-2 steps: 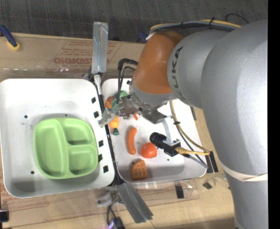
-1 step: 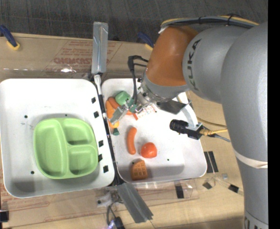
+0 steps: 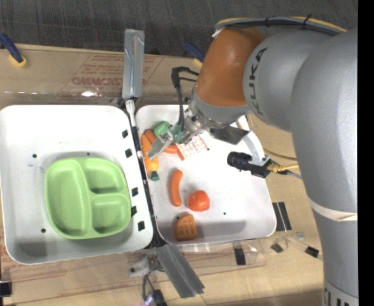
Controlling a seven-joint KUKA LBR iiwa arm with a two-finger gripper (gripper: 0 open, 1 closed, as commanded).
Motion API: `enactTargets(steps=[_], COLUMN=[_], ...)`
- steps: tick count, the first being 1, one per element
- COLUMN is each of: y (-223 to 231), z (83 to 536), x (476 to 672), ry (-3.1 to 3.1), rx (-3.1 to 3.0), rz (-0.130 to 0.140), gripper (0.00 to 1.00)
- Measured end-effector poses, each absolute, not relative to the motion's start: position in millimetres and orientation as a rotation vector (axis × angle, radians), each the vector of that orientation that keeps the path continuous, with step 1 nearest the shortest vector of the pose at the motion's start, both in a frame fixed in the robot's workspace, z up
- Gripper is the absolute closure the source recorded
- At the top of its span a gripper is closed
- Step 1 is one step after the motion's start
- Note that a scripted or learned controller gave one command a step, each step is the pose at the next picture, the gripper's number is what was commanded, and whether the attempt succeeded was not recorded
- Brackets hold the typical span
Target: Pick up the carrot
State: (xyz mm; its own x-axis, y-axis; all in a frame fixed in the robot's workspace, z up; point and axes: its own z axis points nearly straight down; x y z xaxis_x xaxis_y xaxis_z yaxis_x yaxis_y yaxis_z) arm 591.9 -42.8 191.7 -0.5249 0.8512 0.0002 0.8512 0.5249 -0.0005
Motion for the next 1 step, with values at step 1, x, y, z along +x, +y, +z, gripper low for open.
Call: enactTargets(steps=[1], y=[-109.2], z=[101.8], x=[560.7], ry=[-2.917], rx=[-1.157], rz=[0.002], gripper=[0.0])
